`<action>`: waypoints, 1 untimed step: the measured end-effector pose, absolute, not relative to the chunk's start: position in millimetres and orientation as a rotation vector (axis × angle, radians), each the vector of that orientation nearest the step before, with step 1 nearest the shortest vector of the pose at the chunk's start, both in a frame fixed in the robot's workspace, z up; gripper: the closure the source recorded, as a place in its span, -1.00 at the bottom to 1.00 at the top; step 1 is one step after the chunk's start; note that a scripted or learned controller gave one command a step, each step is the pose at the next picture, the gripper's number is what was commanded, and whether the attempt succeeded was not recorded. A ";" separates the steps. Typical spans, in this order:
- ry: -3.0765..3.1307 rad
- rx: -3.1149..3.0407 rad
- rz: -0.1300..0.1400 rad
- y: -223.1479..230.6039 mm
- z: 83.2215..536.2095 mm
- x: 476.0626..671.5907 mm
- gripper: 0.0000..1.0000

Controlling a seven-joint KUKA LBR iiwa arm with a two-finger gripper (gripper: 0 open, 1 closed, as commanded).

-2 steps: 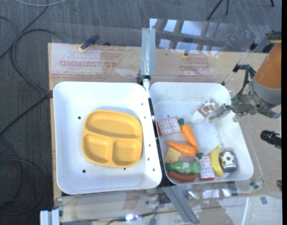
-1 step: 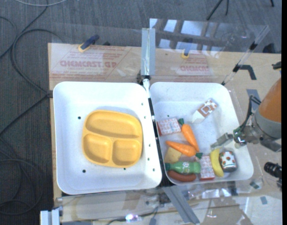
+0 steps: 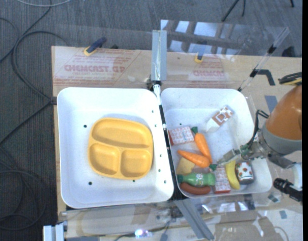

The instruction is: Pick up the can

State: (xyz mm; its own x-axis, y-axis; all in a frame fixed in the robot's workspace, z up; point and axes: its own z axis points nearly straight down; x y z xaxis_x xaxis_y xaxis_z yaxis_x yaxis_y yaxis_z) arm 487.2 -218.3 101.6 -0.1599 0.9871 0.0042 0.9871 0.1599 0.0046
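Observation:
The can, red and white, lies near the front right corner of the right bin, beside a banana. My gripper hangs just behind and above the can, reaching in from the right under the grey wrist and orange band. Its tip looks very close to the can's upper end; whether they touch cannot be made out.
The right bin also holds a small carton, a red-patterned box, two carrots, a green bottle, a sausage and a red box. A yellow compartment tray sits in the left bin.

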 end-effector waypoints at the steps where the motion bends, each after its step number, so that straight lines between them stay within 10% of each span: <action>1: -2.094 -2.340 0.004 -222.1 142.3 543.8 -1.00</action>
